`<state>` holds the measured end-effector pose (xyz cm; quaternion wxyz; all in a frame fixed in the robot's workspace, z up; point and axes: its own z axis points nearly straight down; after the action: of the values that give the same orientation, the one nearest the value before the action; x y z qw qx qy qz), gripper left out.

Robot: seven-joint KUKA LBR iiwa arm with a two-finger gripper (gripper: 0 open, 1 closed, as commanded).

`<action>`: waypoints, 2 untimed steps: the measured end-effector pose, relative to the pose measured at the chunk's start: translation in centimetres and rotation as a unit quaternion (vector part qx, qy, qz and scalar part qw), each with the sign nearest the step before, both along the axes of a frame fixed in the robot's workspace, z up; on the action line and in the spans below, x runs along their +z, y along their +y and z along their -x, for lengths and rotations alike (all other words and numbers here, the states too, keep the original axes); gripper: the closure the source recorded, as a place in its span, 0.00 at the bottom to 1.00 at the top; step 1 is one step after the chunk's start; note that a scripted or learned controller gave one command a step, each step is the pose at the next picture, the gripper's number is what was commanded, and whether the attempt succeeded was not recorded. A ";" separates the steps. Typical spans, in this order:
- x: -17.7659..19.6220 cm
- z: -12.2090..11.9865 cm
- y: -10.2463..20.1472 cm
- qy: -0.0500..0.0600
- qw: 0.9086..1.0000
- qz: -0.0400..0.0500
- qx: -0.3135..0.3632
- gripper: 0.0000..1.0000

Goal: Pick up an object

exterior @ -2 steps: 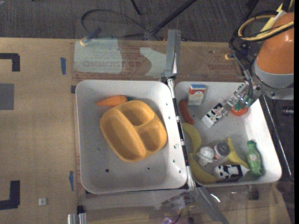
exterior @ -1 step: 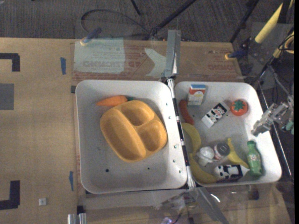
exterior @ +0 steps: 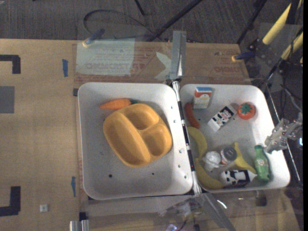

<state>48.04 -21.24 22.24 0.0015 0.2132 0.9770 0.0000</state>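
My gripper (exterior: 280, 135) hangs over the outer rim of the nearer bin (exterior: 274, 110), at the side where my arm comes in. It shows as a pale blur, so I cannot tell whether my grip is spread or closed, and I see nothing caught in it. Nothing has been picked up yet; every object lies in the bins. Closest to me is a green bottle (exterior: 261, 163), just beside my gripper and a little toward the front rim, lying along the bin's outer wall. Past it, further into the bin, a black-and-white carton (exterior: 238, 177) lies on the curved end of a banana (exterior: 198, 141). A yellow wedge (exterior: 243, 161) lies between that carton and the bottle. A clear jar (exterior: 212, 159) with a dark cap (exterior: 229, 154) lies beside the banana. Toward the back rim from my gripper sits a red tomato (exterior: 246, 110), and beyond it a second black-and-white carton (exterior: 221, 117) lies tilted. A red-and-white box (exterior: 203, 97) stands near the back corner, and a red sausage (exterior: 191, 115) lies along the wall between the bins. Well apart from me, the far bin (exterior: 91, 143) holds a yellow divided plate (exterior: 137, 134), and a carrot (exterior: 116, 104) lies just behind it.
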 end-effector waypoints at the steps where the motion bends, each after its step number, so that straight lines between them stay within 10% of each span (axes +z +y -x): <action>1: -1.7 -4.5 3.4 -0.002 1.000 0.000 0.000 1.00; 2: 1.2 0.0 -1.2 -0.002 0.993 0.001 0.116 1.00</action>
<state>48.07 -22.42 23.49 0.0033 0.0980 0.9952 -0.0007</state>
